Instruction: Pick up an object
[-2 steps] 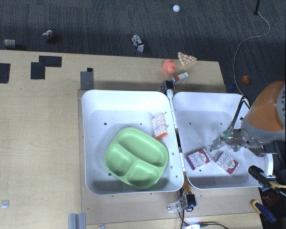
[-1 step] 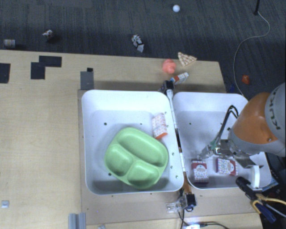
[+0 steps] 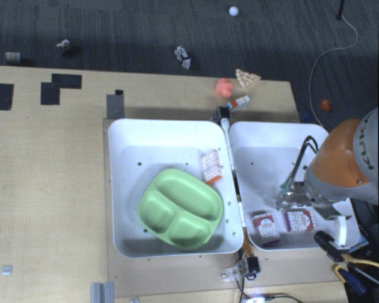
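The robot arm [image 3: 346,163] is big and round, with a bright orange band and grey parts above and below it. Part of a dark letter shows on the grey top. Thin black cables [image 3: 301,157] loop along its side.

Likely robotics lab — bench [image 3: 53,195], white bins [image 3: 118,177]

Bench [image 3: 53,177] items: pink ball [image 3: 223,87], well up and left of the gripper [image 3: 290,200]; tan wedge [image 3: 247,77] just right of it (pattern unreadable). Black patches [image 3: 65,81] far left. White ball [image 3: 233,10] on the dark floor [image 3: 148,23], farthest off.
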`<state>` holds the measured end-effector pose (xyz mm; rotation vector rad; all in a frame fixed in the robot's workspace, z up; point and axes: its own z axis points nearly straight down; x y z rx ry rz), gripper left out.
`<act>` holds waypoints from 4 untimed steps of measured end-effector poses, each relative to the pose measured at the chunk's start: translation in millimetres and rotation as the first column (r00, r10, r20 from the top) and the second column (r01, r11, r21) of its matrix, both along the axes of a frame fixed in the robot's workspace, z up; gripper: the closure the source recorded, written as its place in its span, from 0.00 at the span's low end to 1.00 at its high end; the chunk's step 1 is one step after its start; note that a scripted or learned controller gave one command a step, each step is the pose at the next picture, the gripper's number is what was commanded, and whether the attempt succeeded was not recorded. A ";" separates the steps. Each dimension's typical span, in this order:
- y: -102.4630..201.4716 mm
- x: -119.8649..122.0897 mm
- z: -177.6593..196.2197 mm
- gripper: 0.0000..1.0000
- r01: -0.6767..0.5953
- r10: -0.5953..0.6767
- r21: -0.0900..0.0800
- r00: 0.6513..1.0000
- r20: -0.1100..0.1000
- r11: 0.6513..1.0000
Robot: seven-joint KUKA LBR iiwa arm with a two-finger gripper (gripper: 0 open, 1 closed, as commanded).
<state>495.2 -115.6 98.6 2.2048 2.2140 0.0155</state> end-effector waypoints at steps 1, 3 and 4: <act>77.0 46.8 86.7 1.00 -0.001 0.001 0.007 1.000 -0.014 1.000; 17.7 6.9 -12.0 0.00 0.002 -0.002 0.004 1.000 -0.013 1.000; 18.0 9.5 -0.3 1.00 0.001 -0.001 0.003 1.000 -0.005 1.000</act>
